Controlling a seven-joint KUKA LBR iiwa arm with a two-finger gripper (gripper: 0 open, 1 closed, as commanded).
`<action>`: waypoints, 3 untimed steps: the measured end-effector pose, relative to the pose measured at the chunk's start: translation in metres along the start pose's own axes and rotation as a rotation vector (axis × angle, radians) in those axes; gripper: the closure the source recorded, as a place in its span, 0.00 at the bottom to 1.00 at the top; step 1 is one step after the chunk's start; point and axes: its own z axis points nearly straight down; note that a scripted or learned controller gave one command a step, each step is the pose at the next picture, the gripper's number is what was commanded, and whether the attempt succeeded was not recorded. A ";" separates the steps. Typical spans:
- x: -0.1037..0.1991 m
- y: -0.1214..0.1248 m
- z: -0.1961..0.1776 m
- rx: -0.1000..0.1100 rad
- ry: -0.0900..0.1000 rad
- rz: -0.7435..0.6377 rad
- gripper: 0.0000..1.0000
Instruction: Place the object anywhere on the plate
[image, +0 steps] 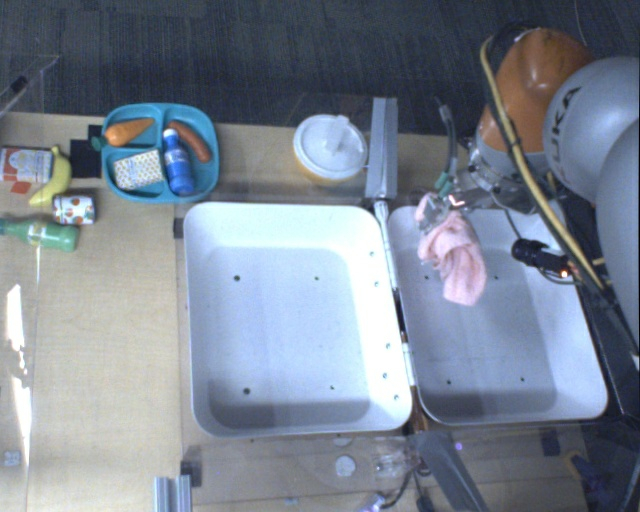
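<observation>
1 pink cloth dangles over the right bin, its top pinched in the jaws, half hidden.

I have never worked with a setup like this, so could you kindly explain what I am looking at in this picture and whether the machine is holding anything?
This is one camera fixed above a bench, looking down at a slant. The big grey and orange machine on the right is a robot arm; its gripper sits at the end, over the top left corner of the right bin. A pink cloth hangs down from the gripper, so it seems to be held there, though I cannot make out the fingers themselves. Beside it is the left bin, another shallow white tray. On the wooden bench behind are a white lidded container, a blue divided plate with toy food, and a few small toys at the far left, among them a banana and a green bottle.
</observation>
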 end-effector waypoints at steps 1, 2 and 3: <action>0.001 0.002 -0.040 -0.001 0.000 -0.008 1.00; 0.052 0.017 -0.032 -0.001 0.002 -0.411 1.00; 0.107 0.024 -0.025 -0.001 0.003 -0.815 1.00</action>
